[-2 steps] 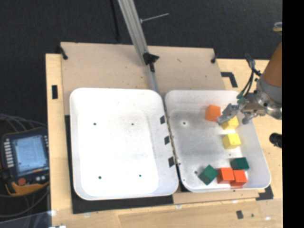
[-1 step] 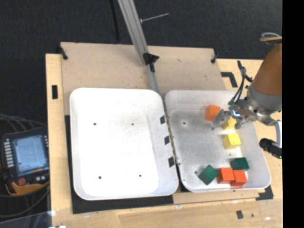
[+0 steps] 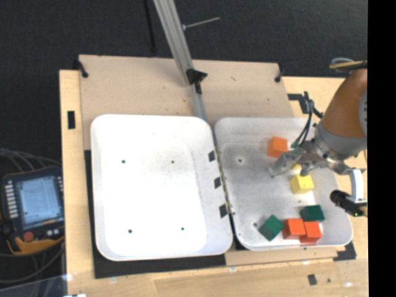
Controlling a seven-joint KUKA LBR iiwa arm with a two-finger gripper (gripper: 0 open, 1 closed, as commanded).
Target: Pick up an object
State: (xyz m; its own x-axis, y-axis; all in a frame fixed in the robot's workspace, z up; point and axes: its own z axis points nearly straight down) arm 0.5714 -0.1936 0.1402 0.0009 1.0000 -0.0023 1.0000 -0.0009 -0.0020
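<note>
yellow block (image 3: 302,183) sits just below the claw (image 3: 286,164); claw's state: cannot tell. centre over it, then descend straight.

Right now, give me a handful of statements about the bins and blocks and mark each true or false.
1. All the blocks lie in the right bin. True.
2. The yellow block sits in the left bin. False: it lies in the right bin, below the gripper.
3. Two green blocks are there, one left of the orange pair and one above it. True.
4. The orange block near the gripper touches the orange pair. False: it lies apart, farther up the bin.
5. The arm reaches in from the left. False: from the right.
</note>
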